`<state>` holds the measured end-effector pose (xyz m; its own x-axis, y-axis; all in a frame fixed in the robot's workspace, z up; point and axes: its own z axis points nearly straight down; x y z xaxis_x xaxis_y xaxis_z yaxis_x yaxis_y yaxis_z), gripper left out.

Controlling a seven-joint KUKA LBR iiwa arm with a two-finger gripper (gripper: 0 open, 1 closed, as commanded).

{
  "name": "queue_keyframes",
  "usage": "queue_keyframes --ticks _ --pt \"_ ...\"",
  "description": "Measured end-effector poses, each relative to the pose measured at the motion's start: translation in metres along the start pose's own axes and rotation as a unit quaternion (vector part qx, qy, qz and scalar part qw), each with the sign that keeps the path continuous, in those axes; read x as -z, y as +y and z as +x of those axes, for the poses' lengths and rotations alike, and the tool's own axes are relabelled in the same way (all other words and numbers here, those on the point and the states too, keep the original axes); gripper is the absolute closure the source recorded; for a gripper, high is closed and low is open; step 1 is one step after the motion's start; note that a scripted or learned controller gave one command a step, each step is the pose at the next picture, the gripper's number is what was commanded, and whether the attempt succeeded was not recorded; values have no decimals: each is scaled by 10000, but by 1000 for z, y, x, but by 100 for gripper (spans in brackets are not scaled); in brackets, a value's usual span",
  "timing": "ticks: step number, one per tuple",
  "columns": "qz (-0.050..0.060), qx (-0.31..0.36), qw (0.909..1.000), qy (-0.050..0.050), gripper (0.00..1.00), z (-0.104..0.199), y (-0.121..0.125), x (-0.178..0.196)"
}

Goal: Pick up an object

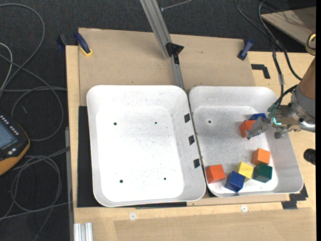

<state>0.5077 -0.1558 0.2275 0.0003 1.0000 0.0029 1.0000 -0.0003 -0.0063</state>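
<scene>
Gripper (254, 129) low in right bin (228, 97), beside red-orange block (245, 127); finger state indiscernible; five blocks nearer front.

One fixed camera above my bench, looking down at a slant, both white bins (100, 104) filling mid-frame, cabled floor along the top and left, my arm (307, 92) entering at the right edge, moderately near.

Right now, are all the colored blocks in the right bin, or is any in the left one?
All in the right bin: an orange block, blue block, yellow block, green block, another orange one and two by the gripper.
</scene>
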Motion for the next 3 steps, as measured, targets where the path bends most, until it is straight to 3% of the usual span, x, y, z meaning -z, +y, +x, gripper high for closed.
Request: queue_keyframes --ticks 1,3 --pt "-25 3 10000 -7 0 0 1 2" --pt "6 0 10000 2 0 9 1 -113"
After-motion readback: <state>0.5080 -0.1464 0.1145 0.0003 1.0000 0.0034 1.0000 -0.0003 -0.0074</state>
